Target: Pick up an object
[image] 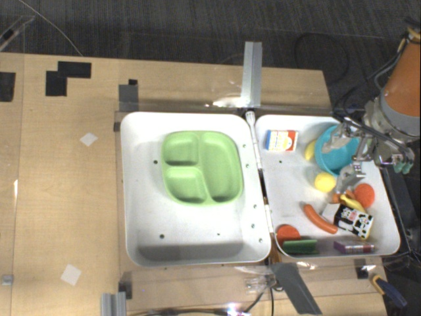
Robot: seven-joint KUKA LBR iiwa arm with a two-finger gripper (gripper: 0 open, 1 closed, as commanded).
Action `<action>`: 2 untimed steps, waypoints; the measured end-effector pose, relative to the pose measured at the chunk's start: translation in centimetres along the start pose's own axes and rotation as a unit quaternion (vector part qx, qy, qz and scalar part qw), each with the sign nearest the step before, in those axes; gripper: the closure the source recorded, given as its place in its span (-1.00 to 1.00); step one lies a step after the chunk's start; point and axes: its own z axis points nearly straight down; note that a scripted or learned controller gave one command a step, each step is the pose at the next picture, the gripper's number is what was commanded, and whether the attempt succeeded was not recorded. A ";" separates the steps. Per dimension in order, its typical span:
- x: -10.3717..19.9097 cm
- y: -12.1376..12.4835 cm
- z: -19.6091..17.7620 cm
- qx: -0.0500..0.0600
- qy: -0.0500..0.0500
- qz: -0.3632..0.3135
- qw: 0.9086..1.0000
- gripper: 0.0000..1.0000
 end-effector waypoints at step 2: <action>-0.2 0.3 19.5 0.000 -0.004 -0.009 1.000 -1.00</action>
